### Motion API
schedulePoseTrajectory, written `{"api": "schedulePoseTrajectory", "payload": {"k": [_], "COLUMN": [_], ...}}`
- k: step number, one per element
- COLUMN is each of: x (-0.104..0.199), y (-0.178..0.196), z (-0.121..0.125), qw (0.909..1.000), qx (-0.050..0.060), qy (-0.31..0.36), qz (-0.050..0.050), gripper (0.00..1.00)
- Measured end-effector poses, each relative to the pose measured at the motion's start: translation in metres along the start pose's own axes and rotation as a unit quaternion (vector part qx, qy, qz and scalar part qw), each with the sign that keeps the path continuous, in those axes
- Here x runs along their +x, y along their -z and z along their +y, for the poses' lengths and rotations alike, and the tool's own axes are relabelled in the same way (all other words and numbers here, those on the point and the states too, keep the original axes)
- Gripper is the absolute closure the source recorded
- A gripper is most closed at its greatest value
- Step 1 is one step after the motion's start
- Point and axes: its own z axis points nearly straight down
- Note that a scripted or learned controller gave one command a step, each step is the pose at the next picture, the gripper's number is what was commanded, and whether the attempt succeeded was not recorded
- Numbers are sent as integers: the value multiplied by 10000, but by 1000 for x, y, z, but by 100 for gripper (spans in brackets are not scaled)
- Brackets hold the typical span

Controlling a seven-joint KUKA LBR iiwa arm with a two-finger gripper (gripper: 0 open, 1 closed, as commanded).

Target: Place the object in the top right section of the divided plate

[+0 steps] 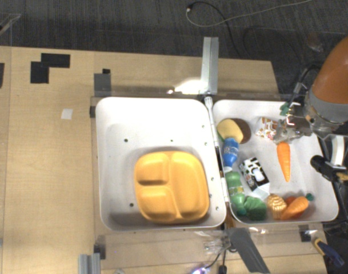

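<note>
Tool (295, 124): hung low over upper-right part of right-hand white bin (328, 213), at end of grey arm w/ orange band (338, 73). Couldn't tell its state: too small and blurred to judge apart, together or clamped.

Right-hand bin: held all the loose items.
- Carrot (283, 160): lay lengthwise, point toward near wall, thick end just under tool; couldn't tell whether touching it.
- Small red-and-white packet (267, 129): sat just left of tool, near far wall.
- Yellow-and-brown rounded piece (232, 130): sat at upper left, by the wall between bins.
- Blue bottle (230, 151): lay directly below that piece, against same wall, pale cap end toward near side.
- Black-and-white patterned box (254, 173): lay tilted mid-bin, btwn bottle and carrot.
- Green items (245, 201): bunched in lower-left corner.
- Tan ridged item (275, 204): sat beside the greens, touching an orange piece w/ green tip (296, 205) along near wall.

Left-hand white bin (119, 130): held yellow divided plate (201, 207), set toward near-right corner, on bench (42, 170). Showed two small sections on left, one larger on right.

Labels: saw print on packet, bottle and box, but read none of it; too small.
</note>
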Motion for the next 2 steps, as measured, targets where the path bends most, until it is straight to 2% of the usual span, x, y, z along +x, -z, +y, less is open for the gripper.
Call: {"api": "schedulePoseTrajectory", "payload": {"k": [1, 2], "x": [51, 46], "y": [-104, -103], "z": [-9, -9], "qw": [9999, 9998], "qx": [-65, -80], "qy": [-151, -180], "qz": [-2, -29], "gripper": [100, 0]}}
